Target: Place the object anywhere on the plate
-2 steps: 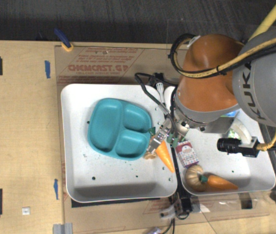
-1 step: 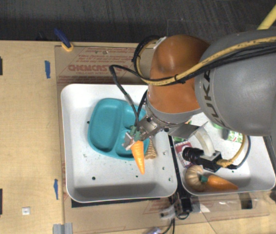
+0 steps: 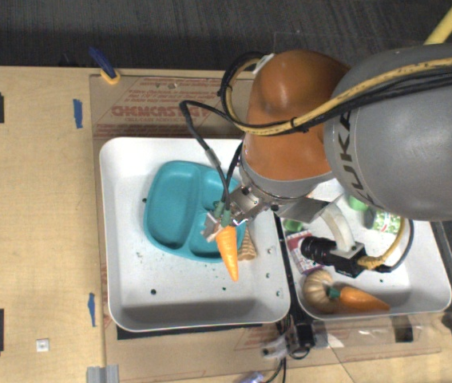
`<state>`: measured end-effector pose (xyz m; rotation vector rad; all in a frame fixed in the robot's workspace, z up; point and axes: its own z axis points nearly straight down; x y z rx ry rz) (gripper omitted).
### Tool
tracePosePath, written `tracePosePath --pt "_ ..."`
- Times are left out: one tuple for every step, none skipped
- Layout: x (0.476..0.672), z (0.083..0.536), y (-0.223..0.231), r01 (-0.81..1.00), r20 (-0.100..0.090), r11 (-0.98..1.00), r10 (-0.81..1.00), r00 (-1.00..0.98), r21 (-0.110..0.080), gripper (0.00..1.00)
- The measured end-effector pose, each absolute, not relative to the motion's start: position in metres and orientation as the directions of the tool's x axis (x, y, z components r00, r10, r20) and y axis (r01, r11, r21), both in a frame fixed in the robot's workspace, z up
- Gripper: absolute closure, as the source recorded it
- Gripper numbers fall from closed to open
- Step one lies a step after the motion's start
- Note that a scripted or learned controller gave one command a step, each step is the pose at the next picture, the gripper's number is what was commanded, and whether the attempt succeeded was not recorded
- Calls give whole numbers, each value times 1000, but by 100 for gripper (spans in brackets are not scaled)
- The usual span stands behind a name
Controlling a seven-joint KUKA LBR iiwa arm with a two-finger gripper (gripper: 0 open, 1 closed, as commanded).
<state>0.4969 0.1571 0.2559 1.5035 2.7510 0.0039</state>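
The gripper [image 3: 224, 218] hangs over the left bin [image 3: 122, 238], its fingers closed on the top of an orange carrot [image 3: 228, 252] that points down and hangs just past the right edge of the teal plate [image 3: 174, 206]. The plate lies in the bin's upper middle, with bare white floor to its left and below it. A tan ridged piece [image 3: 247, 250] sits just beside the carrot. In the right bin [image 3: 442, 286], a second carrot [image 3: 358, 298] lies near the front wall.
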Motion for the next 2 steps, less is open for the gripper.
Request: tracePosePath --pt "498 266 158 840 -7 542 840 -542 8 100" --pt "498 265 158 840 -7 543 840 -542 7 0"
